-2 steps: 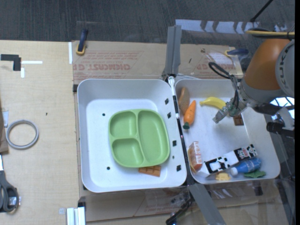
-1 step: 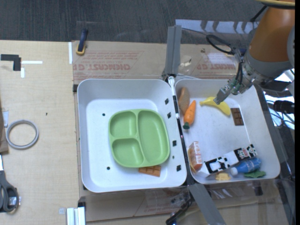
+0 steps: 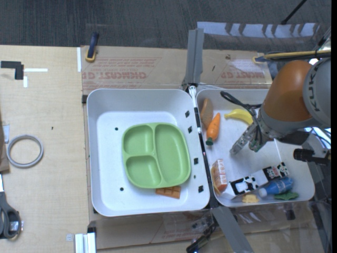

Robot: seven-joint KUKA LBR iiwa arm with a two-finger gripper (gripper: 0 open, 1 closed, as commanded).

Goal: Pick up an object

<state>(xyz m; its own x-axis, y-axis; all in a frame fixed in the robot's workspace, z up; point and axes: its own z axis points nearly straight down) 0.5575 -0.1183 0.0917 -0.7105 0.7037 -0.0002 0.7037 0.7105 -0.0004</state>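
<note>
Two white bins [image 3: 100,141] [image 3: 300,167]. One green divided plate [image 3: 156,155]. One carrot [image 3: 213,126]. One banana [image 3: 239,115]. One blue bottle [image 3: 276,186]. One tape roll [image 3: 23,151] on table [image 3: 42,194].

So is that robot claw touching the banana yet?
Apart. The camera view shows bare white bin floor between the gripper and the banana, which lies further back in the right bin.

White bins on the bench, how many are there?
2. The left shallow white plastic bin holds a green divided plate. The right shallow white plastic bin holds a yellow banana, an orange carrot and other items, with the end effector above it.
</note>
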